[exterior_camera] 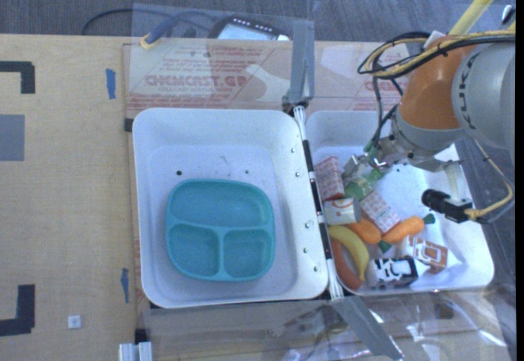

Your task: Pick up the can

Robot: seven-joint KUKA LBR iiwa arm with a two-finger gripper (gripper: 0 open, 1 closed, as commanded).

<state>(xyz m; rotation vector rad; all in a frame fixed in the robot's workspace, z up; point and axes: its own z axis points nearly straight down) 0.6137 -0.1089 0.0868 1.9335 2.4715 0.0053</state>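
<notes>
The can [329,178], with a red and white label, lies on its side against the left wall of the right bin [475,257]. My gripper [367,163] hangs low over that bin's middle, just right of the can and above a green item [358,187]. The arm's orange band and grey wrist cover the bin's back right part. I see nothing lifted off the bin floor.
In the right bin lie a red-checked pack [379,209], a banana [350,243], a carrot [403,229], a black-and-white toy [395,269] and a small box [431,254]. The left bin [155,146] holds a teal divided plate [219,230]. Cables loop above the wrist.
</notes>
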